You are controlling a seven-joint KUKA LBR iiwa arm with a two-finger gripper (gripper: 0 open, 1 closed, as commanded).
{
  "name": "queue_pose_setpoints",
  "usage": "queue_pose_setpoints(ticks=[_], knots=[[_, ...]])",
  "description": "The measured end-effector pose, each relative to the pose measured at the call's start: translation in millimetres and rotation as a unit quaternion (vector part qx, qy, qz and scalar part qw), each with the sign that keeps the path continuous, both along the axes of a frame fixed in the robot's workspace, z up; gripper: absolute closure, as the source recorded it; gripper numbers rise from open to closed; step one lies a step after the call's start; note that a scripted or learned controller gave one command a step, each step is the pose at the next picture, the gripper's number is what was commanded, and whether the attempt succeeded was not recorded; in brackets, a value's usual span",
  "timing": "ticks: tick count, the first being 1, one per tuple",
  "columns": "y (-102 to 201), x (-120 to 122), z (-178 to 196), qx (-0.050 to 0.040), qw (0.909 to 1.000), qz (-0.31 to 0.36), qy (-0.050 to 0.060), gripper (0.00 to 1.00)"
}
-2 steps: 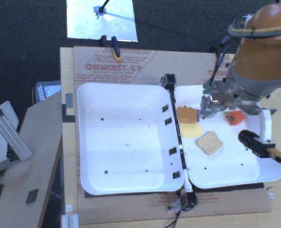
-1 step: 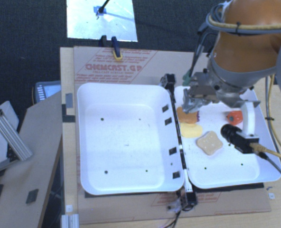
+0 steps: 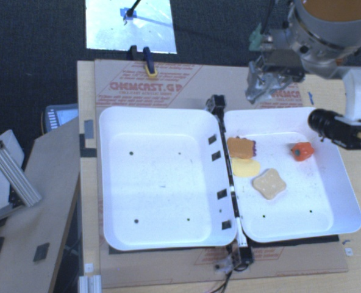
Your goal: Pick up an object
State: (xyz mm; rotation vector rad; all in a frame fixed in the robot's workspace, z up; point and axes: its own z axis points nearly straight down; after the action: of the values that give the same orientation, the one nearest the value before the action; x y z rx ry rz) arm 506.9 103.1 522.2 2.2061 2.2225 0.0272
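The gripper (image 3: 263,91) hangs at the upper right of the frame, above the far rim of the right bin (image 3: 339,215) — whether it is open or closed I cannot tell. In that bin lie an orange block (image 3: 241,147), a yellow disc (image 3: 246,168), a toast slice (image 3: 269,184) and a red piece (image 3: 302,151) — all apart from the gripper. The left bin (image 3: 113,224) sits beside it.
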Motion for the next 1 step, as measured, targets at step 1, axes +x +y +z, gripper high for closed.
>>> queue_pose_setpoints(ticks=[1], knots=[[76.2,17.9,-49.9,-0.0021,0.9999,0.002,0.011,1.0]])
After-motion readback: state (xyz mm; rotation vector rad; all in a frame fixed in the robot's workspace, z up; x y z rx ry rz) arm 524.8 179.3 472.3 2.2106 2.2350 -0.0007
